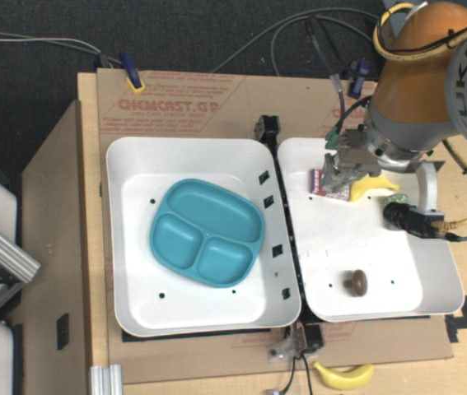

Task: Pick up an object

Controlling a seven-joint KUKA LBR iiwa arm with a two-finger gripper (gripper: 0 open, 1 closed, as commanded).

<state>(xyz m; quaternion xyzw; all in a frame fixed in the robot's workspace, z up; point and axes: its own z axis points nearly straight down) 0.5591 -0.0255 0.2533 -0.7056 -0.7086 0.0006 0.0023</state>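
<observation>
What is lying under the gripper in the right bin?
Under the gripper in the right bin lie a yellow banana-like object and a small pink-and-white packet. The arm covers part of both, so their full shapes stay hidden.

- I'm seeing the divided plate (206,232) lying in the left bin (126,220).
- In the right bin (431,278), the banana (371,189) is sitting at twelve o'clock from the small round object (356,282).
</observation>
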